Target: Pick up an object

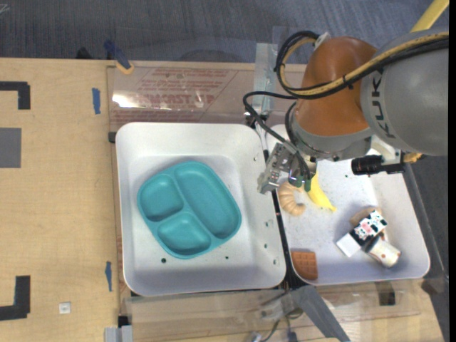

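Observation:
My gripper hangs over the left edge of the right bin, by the wall between the two bins. Just below it lies a tan croissant-shaped piece, close to the gripper's tip; whether they touch I cannot tell. A yellow banana-like piece lies right beside the croissant. A brown waffle-like square rests at the bin's front left corner. A black-and-white toy with a cream cylinder lies at the front right.
The left bin holds a teal divided plate. The arm's orange band and grey body cover the back of the right bin. A clear sheet lies behind the left bin.

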`<state>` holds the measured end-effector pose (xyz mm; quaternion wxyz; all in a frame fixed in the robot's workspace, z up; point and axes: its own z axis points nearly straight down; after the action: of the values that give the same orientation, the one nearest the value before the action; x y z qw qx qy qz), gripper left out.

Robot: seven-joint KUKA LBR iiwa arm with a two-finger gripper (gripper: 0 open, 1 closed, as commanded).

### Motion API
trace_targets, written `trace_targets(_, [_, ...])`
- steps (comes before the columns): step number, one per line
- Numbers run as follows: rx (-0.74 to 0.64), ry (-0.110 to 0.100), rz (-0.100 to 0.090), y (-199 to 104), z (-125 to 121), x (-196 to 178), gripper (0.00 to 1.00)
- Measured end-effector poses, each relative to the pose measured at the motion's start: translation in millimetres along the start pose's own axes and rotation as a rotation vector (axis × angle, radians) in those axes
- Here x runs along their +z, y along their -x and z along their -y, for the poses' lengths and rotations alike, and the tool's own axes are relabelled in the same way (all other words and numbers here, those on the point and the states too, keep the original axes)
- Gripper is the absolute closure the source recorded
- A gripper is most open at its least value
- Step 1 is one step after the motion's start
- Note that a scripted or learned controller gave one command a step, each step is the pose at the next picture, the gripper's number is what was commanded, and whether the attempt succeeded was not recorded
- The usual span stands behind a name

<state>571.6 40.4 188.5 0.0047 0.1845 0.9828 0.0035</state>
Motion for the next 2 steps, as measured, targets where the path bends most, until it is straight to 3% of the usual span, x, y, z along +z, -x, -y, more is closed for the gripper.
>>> trace_targets(1, [0.121, -0.001, -0.001, -71, -35, -55, 1.00])
trace_targets(2, [0.245, 0.004, 0.007, -109, -58, 85, 1.00])
